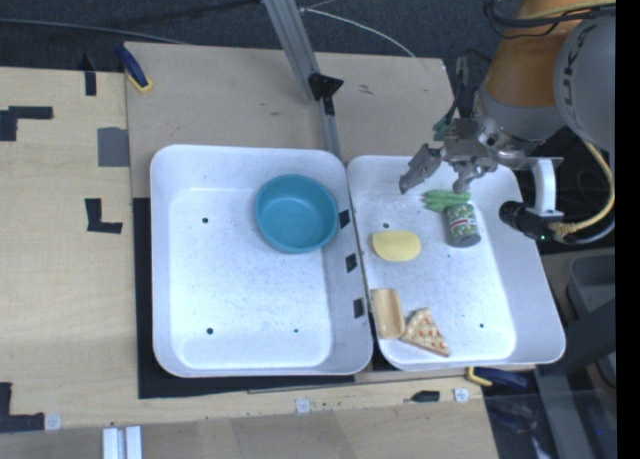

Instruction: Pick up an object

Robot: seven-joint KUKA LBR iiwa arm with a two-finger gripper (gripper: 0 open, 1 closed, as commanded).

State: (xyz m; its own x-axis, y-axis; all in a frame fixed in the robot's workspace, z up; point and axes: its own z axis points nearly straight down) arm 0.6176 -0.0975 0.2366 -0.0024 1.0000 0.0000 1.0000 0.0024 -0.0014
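Observation:
My gripper (436, 179) hangs over the far part of the right bin (520, 327), its two fingers spread open with nothing between them. Just below and right of the fingertips lies a green leafy item (440, 201), touching a small dark green can (461, 224). A yellow lemon-like piece (396, 245) rests near the bin's middle left. Near the front edge sit a tan bread piece (387, 312) and a pizza slice (427, 332).
The left bin (200, 327) holds a blue bowl (295, 212) at its far right. A grey metal pole (290, 37) slants down between the bins. The arm's orange band (540, 37) and cables crowd the right side.

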